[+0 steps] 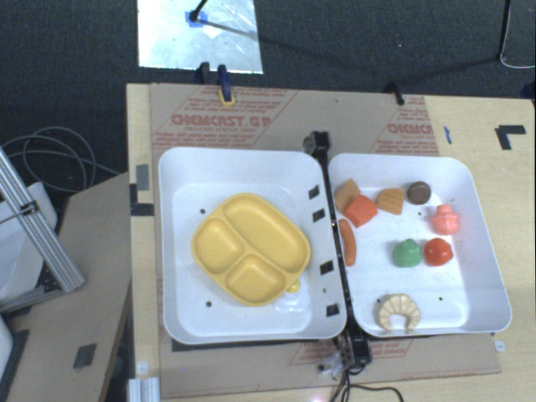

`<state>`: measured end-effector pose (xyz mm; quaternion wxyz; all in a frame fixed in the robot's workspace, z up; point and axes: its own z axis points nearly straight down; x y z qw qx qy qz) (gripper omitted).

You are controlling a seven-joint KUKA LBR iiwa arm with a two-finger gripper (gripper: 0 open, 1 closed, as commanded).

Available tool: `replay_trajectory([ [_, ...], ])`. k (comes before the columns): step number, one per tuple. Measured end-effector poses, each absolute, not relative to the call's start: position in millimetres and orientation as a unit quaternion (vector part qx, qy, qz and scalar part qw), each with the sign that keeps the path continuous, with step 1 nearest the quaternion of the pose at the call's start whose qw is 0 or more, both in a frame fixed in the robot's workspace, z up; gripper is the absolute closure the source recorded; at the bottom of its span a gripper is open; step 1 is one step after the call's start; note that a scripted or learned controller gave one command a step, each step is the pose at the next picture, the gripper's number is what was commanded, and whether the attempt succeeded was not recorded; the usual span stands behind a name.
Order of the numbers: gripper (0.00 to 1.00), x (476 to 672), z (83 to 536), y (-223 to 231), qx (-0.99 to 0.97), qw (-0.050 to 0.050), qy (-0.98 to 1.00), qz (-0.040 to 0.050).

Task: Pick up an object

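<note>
The right bin point(481, 249) holds several toy foods. An orange-red block point(361, 210) and a tan piece point(346, 194) lie at its upper left, next to a waffle-like biscuit point(389, 201) and a brown round piece point(419, 193). A pink item point(445, 219) sits at the upper right, with a red tomato point(438, 251) and a green ball point(407, 253) below it. An orange sausage point(347, 241) lies along the left wall. A croissant point(399, 311) rests near the front edge.
The left bin point(180, 308) holds a yellow divided plate point(251, 248). A black divider with clips point(329, 233) runs between the bins. Both bins sit on a cardboard sheet point(276, 120) on the bench. A metal frame point(38, 224) and cables stand at the left.
</note>
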<state>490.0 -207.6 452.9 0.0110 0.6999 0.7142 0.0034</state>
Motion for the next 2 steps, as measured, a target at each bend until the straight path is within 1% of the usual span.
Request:
replay_trajectory([
  [1, 0.0, 490.0, 453, -208, 0.7, 0.011, 0.714, 0.0031],
  [2, 1.0, 490.8, 464, -208, 0.698, 0.013, 0.716, 0.0042],
])
